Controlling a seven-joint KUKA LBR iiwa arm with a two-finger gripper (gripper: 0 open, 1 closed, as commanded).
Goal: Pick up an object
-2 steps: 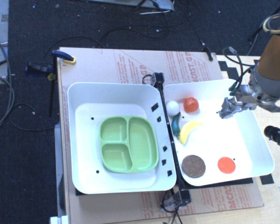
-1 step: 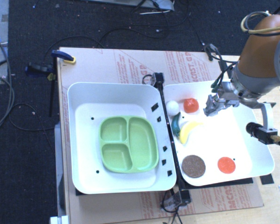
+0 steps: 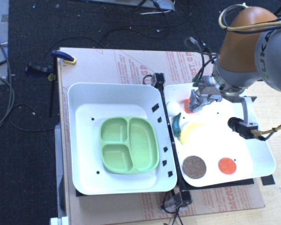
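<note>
Gripper point(image 3: 196, 102) sits low over red piece point(image 3: 188, 108) just above the yellow banana point(image 3: 189, 130), likely lining up a grab; jaw state can't tell.

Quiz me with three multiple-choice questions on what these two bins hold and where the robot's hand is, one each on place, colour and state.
1. Where does the green divided plate lie?
A. left bin
B. right bin
C. on the floor

2. What colour is the round disc nearest the right bin's front corner?
A. blue
B. orange-red
C. black

3. How does the plate lie?
A. upside down
B. on edge
C. flat, compartments facing up

Answers: 1 A, it sits inside the left bin. 2 B, it looks orange-red beside a brown disc. 3 C, all three compartments show.
</note>
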